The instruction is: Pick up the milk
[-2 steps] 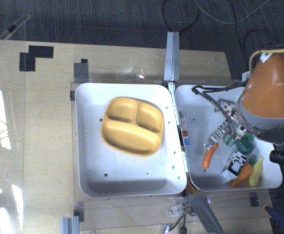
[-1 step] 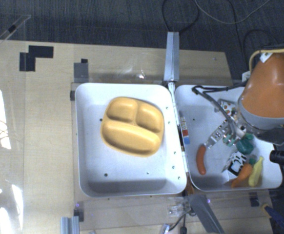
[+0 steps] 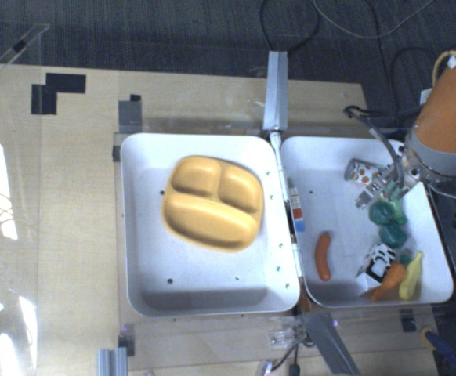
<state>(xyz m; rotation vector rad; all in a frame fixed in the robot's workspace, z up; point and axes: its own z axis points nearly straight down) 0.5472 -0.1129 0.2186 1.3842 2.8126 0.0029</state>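
Observation:
The milk (image 3: 379, 262) is a small carton with black and white cow patches. It lies tilted near the front right of the right bin (image 3: 339, 292), against an orange carrot (image 3: 389, 280). My gripper (image 3: 386, 185) hangs over the back right of that bin, well behind the milk and apart from it. Right in front of the gripper sits a teal green toy (image 3: 389, 222). A small grey-and-white speckled item (image 3: 360, 170) lies at its left side.
A red sausage (image 3: 323, 256) lies in the middle of the right bin. A yellow piece (image 3: 410, 276) rests by the carrot at the front right corner. The left bin (image 3: 138, 233) holds a yellow divided plate (image 3: 212, 202). A metal post (image 3: 276, 92) stands behind the divider.

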